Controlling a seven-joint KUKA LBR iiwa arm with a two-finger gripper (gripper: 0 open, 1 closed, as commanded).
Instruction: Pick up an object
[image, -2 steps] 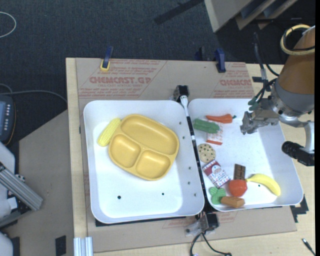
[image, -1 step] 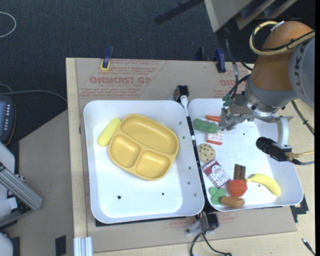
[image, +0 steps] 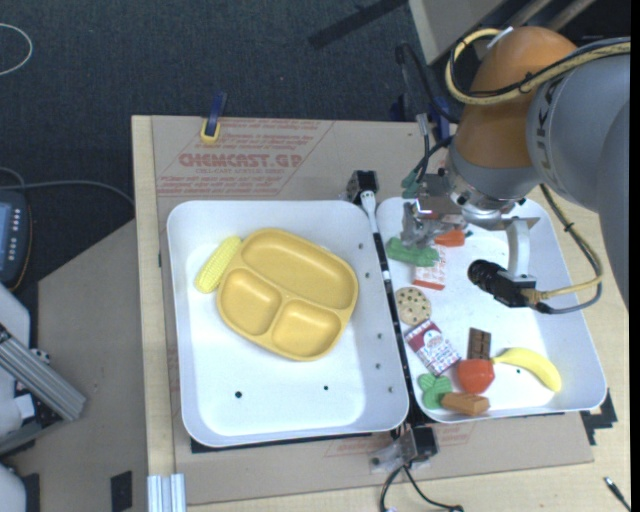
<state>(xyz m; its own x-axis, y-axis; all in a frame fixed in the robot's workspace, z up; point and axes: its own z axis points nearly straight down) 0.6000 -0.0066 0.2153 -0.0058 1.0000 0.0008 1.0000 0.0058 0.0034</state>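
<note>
My gripper (image: 424, 228) is low over the back left corner of the right bin (image: 578, 340), hanging from the grey and orange arm. Right under and in front of it lies a flat green toy (image: 412, 252), with a small red-orange piece (image: 451, 239) at its right side. Further forward in this bin lie a round cookie (image: 411, 302), a red and white packet (image: 432, 348), a brown chocolate bar (image: 480, 343), a red tomato (image: 476, 375), a yellow banana (image: 531, 367), an orange sausage-shaped toy (image: 464, 403) and a small green piece (image: 432, 386).
The left bin (image: 200, 380) holds a yellow divided plate (image: 287, 293) with a corn cob (image: 218, 263) at its left edge. A black part (image: 497, 281) with a yellow cable hangs off the arm over the right bin. A black ridge (image: 385, 290) separates the bins.
</note>
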